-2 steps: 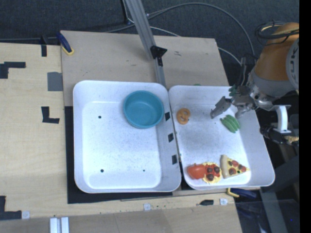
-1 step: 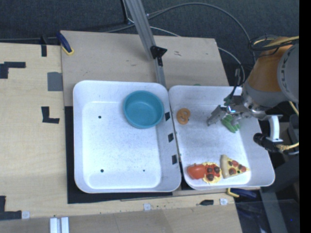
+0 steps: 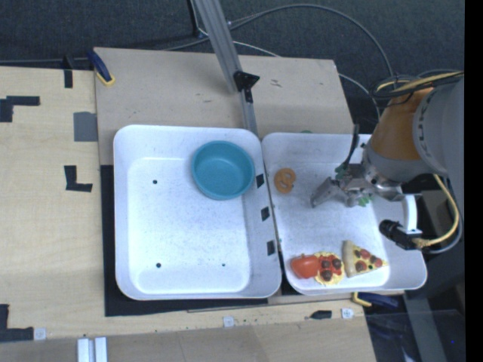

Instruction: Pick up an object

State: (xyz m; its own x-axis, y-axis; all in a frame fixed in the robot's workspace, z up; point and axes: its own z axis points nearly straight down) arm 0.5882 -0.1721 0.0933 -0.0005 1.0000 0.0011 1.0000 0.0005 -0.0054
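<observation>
Left bin [image 3: 143,225]: one blue bowl [image 3: 223,170], upright, in its far right corner, close to the divider between the bins. Right bin [image 3: 302,221]: a small orange round piece [image 3: 284,179] by its left wall, far half; along the near edge a red tomato-like toy [image 3: 305,265], touching a round pizza-like toy [image 3: 329,268], then a pizza slice [image 3: 361,259] just beside it toward the near right corner.

Gripper [image 3: 323,195] sits low over the right bin's middle, pointing left, grey fingers slightly spread with nothing between them (tips near the bin floor, contact unclear). It is near the orange round piece but apart from it. The arm [image 3: 423,130], orange band visible, comes in over the bin's right edge.

Bins rest on a light wooden bench [image 3: 45,202] with black tape marks; dark carpet [image 3: 90,10] and cables beyond the far edge, and a grey metal bar [image 3: 219,36] slants down to the bins.
</observation>
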